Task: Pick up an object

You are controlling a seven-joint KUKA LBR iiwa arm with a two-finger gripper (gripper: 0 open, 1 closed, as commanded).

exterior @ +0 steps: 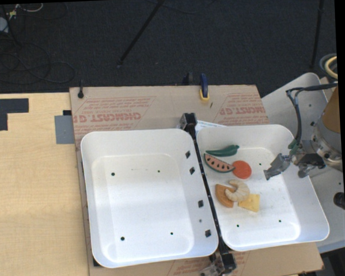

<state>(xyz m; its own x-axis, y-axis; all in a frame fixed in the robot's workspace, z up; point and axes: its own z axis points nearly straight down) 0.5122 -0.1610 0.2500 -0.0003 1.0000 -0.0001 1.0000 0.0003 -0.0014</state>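
Observation:
The right bin holds several toy foods in its left half. A green pepper lies above a watermelon slice, and a red tomato sits just right of the slice. Lower down, a brown croissant, a pale beige piece and a yellow cheese wedge lie touching one another. My gripper hovers over the bin's right side, right of the tomato. It is open, its fingers spread with nothing between them.
The left bin sits beside the right one, with a black divider rail between them. Both rest on a cardboard sheet. A blue-and-yellow clamp grips the cardboard's far edge. Wooden benchtop extends left.

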